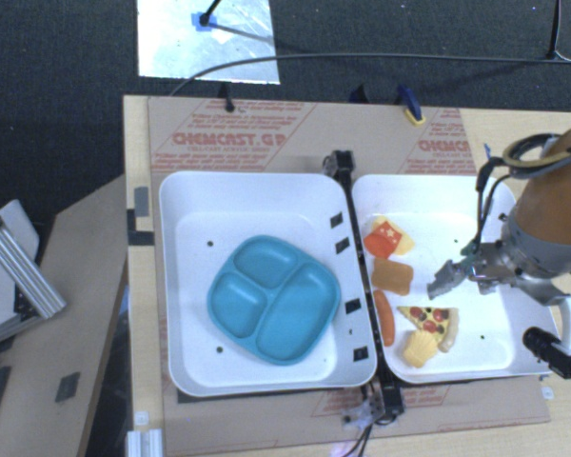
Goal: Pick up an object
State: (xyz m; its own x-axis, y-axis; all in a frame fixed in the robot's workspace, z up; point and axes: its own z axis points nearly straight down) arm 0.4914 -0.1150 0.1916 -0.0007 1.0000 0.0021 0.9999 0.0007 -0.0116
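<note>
1. One end effector (447,281) hangs low in the right bin (495,215), just right of the food; can't tell how far open it is.
2. Five toy foods there: pizza slice (431,319) tip pointing left, hot dog (385,316) lengthwise up-down, bread piece (393,275), red-yellow piece (384,238), yellow piece (419,349).
3. One blue divided plate (272,298) sits in the left bin (257,193) on the worktop (95,255).

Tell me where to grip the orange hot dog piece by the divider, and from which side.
Likely across the middle of the hot dog, straight from above. It lies flat and narrow, long axis along the divider, so fingers should close across its width. The pizza slice lies close on its right, leaving little room there.
</note>
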